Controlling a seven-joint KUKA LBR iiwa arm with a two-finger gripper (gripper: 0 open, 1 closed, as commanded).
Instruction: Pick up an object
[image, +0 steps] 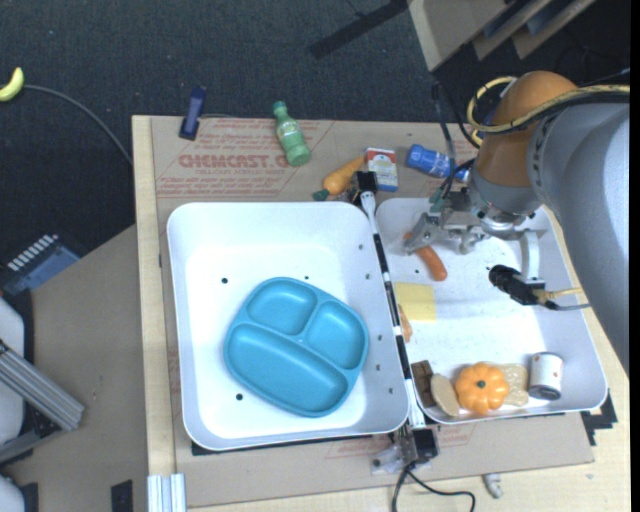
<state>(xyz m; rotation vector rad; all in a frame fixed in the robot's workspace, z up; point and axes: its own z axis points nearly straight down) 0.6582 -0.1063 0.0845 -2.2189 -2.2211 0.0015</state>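
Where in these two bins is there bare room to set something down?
Left bin: bare floor above the blue plate, up to the far wall. Right bin: a small bare patch between the yellow block and the pumpkin. Crowded along its near edge and around the carrot by the end effector.

Bright and even from overhead, with short soft shadows beneath the blue tray (295, 345) and along the walls of the left bin (200, 250). Mildly washed out on that white plastic. Slightly soft overall, softest on the near grey arm (590, 170).
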